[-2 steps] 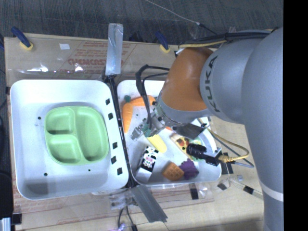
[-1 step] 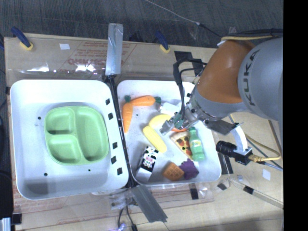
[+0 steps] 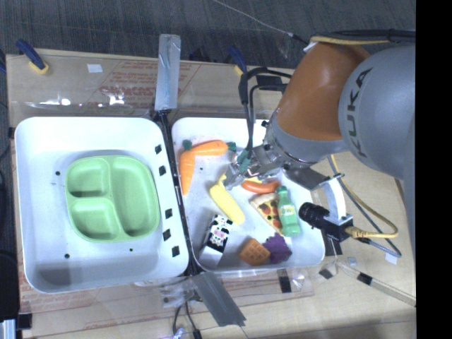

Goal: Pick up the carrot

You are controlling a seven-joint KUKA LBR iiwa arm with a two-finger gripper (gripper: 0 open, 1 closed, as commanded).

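Note:
The carrot (image 3: 193,158) is orange and bent, lying against the left wall of the right bin (image 3: 212,127), with its top pointing toward the bin's far side. My gripper (image 3: 245,165) hangs low over the middle of that bin, just right of the carrot's upper end and above a yellow banana (image 3: 227,202). The arm's wrist covers most of the fingers, and nothing shows between them.
The right bin also holds a red sausage (image 3: 258,186), a pizza slice (image 3: 268,208), a green bottle (image 3: 287,210), purple grapes (image 3: 278,246), a brown pastry (image 3: 253,251) and a black-and-white carton (image 3: 219,233). The left bin (image 3: 35,189) holds a green divided plate (image 3: 111,198).

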